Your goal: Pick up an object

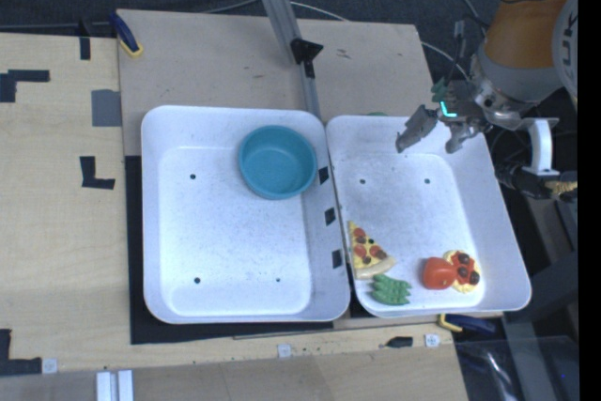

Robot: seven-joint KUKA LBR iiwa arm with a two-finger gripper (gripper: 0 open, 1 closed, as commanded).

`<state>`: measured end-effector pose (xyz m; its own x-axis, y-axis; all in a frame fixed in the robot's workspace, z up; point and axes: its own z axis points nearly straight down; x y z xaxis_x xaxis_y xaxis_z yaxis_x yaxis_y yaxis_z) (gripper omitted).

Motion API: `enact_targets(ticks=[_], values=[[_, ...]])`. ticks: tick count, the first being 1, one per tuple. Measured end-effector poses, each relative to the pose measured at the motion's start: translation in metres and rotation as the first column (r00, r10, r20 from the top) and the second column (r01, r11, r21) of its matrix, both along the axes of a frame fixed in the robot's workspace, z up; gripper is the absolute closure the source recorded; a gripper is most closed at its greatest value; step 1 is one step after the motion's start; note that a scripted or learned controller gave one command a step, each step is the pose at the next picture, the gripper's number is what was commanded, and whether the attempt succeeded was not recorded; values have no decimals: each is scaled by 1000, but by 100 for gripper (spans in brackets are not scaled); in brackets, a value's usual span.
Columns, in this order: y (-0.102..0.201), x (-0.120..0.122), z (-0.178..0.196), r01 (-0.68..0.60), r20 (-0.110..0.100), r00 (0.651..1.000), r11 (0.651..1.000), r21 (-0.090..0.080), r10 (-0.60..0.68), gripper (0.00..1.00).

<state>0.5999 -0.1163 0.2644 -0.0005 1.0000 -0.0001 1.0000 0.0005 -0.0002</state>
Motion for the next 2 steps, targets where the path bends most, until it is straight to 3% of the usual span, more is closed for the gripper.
enact_targets(ticks=[1,2], values=[[0,0,0,0,0,1000,1000,0,0,0],[1,-5,-62,0,-5,1000,1000,1,0,0]])
